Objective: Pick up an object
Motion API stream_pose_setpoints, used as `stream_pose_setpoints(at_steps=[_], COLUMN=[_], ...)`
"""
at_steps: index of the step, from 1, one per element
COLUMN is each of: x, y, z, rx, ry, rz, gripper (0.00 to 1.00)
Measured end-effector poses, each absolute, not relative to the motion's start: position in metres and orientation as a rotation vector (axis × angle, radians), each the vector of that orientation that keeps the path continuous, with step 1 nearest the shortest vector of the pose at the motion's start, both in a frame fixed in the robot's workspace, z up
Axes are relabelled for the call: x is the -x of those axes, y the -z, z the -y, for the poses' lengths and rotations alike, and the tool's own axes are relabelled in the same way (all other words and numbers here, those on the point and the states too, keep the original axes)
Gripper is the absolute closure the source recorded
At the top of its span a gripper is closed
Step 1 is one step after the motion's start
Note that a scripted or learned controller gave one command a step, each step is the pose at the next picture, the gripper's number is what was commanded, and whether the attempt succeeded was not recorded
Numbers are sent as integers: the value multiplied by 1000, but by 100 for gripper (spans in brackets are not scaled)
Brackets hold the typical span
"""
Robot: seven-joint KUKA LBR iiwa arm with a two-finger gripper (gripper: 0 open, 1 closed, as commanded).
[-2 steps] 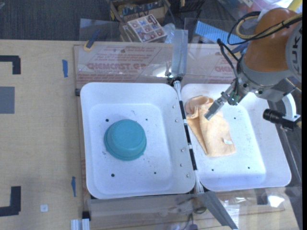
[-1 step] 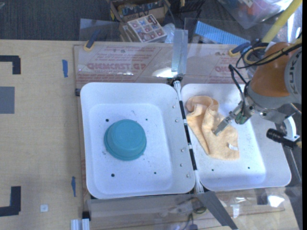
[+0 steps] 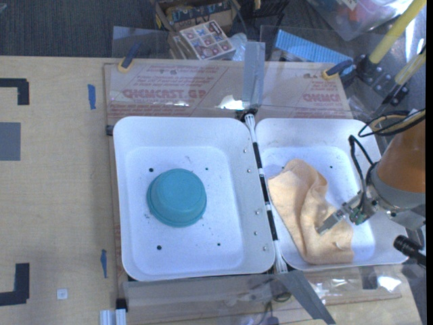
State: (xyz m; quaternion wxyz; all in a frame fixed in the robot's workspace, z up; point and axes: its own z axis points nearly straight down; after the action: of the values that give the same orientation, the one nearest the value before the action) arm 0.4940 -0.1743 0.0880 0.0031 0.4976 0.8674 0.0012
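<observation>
Light wooden bench [image 3: 54, 202], marked with black corner brackets at left and bits of blue tape. Bears two shallow white bins, touching side by side: left bin [image 3: 128, 154], right bin [image 3: 298, 137]. Behind the bins, clear plastic sheets [image 3: 169, 87] with red lettering, lying flat on the bench.

1. Arm [image 3: 406, 175]: bulky rounded body at 3–4 o'clock of the view, broad orange band w/ grey metal section just below it.
2. Black cables [image 3: 362, 156]: thin, looping off the arm's 9 o'clock side, curving from above the band down toward the wrist.
3. Gripper [image 3: 329, 223]: slim grey metal finger piece, small greenish part at its base near the wrist.
4. Black fitting [image 3: 408, 245] at arm's 6 o'clock, dark and blocky; detail too small to tell.
</observation>
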Motion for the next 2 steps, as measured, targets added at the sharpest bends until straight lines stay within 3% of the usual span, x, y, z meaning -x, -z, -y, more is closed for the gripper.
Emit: stream_pose_setpoints(at_steps=[1, 2], x=[-481, -503], y=[-186, -114], z=[222, 156], rx=[-970, -899], ry=[0, -2], rz=[-2984, -3011], gripper=[0, 0])
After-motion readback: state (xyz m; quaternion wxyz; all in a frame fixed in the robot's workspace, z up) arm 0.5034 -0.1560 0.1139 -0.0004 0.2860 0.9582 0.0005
